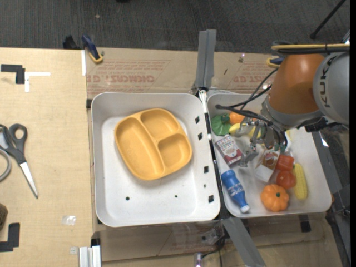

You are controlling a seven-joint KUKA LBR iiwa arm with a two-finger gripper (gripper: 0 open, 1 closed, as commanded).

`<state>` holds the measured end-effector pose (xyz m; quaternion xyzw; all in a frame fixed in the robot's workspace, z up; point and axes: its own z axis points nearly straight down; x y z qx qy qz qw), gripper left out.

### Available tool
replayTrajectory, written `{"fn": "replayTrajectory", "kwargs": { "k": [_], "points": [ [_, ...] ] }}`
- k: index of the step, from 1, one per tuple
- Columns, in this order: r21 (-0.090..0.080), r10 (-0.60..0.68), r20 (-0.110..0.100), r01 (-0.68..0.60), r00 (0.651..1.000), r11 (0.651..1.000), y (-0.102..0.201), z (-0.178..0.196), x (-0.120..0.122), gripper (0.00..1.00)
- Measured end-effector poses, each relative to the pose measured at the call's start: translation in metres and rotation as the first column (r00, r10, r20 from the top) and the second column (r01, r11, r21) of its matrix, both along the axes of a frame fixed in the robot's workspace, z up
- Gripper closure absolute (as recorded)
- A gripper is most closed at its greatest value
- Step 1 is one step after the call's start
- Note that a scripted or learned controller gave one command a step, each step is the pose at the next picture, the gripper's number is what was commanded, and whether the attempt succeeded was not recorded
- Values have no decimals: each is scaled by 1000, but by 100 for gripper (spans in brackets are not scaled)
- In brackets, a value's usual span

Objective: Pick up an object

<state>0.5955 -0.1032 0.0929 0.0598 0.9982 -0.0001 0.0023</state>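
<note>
Gripper point(261, 143) low inside the right bin point(317, 204), among the toy food

I cannot tell the state of the claw – the wrist covers it. Around the gripper: a small red-white carton point(228, 149) to its left, a blue bottle point(235, 190) below-left, an orange pumpkin point(276, 197) below, a red pepper point(285, 171) and a yellow corn cob point(301, 181) to the lower right.
</note>
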Motion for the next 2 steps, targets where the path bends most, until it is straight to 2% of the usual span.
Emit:
{"fn": "replayTrajectory", "kwargs": {
  "k": [1, 2],
  "points": [
    [0, -42, 1, 42, 999, 999, 9, 0, 31, 0],
    [0, -170, -2, 170, 985, 985, 1, -1, 0, 0]
  ]
}}
